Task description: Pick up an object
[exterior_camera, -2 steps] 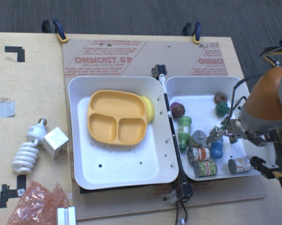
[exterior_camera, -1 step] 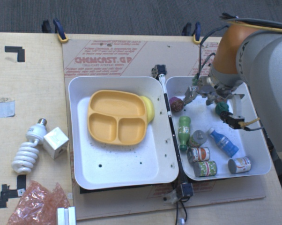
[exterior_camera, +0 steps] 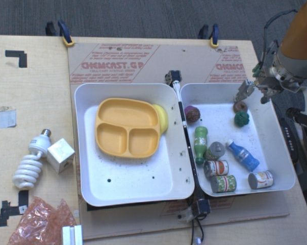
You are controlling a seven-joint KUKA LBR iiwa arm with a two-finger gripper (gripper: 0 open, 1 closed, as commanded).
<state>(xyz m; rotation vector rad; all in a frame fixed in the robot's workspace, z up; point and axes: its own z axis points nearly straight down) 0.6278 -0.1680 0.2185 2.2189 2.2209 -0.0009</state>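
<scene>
Claw [exterior_camera: 256, 92] is hanging over the right bin [exterior_camera: 276, 137] at its far right edge; can't tell whether it's spread or pinched. Nearest obj, a small brown donut-like piece [exterior_camera: 239, 106], is lying just left and nearer, w/ a green lump [exterior_camera: 241, 119] beside it.

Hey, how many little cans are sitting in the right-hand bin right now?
3. All lie along the front of the right bin: one can beside the green bottle, another can just in front of it, and a third can toward the front right corner.
</scene>
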